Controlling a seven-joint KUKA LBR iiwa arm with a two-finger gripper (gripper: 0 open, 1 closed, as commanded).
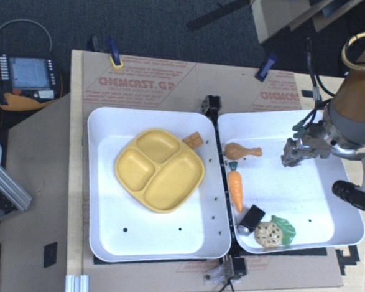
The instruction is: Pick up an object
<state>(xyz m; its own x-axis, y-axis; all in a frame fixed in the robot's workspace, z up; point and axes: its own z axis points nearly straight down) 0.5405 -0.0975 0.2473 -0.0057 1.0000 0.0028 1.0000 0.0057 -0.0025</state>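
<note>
In the right bin [303, 200] lie a brown chicken drumstick [241, 151], an orange carrot [234, 188], a small black block [251, 218], a round cookie [266, 234] and a green leafy piece [284, 228]. My gripper [292, 154] hovers over the upper right part of this bin, to the right of the drumstick and apart from it. Nothing shows between its fingertips. The left bin [105, 187] holds a yellow divided plate [160, 169], with a small brown block [193, 140] at the plate's upper right edge.
A black divider clamp [211, 104] sits between the bins at the top. Blue clamps [114, 55] hold the cardboard base at the back. A pendant with a screen [26, 78] lies off the bench to the left. The grey arm [357, 117] enters from the right.
</note>
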